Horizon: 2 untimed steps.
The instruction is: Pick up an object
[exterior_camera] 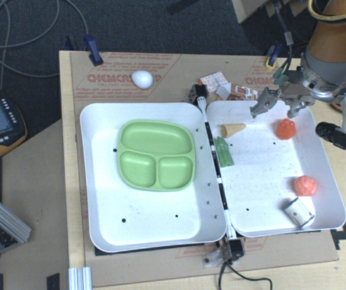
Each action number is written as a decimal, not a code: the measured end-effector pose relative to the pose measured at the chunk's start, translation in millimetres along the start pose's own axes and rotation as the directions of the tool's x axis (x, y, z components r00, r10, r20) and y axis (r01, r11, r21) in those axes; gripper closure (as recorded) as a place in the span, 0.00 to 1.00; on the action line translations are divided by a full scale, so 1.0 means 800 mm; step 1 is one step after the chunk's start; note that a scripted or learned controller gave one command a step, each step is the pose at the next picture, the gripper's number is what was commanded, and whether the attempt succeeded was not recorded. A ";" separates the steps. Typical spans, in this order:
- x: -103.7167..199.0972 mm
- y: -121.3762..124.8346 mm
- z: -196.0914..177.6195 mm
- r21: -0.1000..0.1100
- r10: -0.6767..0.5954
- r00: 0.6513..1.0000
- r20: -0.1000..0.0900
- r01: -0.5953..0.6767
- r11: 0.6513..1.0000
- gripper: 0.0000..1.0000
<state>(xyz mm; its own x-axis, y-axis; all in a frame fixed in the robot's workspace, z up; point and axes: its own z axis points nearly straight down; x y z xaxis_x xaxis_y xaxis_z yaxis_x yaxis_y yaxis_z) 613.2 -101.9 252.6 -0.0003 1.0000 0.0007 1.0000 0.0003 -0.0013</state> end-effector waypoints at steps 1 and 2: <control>-0.111 0.057 0.089 -0.001 0.001 1.000 0.003 -0.001 1.000 0.00; -0.152 0.046 0.137 0.000 0.001 1.000 0.001 -0.001 1.000 0.00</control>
<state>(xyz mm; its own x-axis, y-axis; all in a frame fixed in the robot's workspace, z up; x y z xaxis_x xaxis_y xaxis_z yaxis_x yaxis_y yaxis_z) 649.9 -223.4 143.0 0.0006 1.0000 -0.0003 1.0000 -0.0006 -0.0018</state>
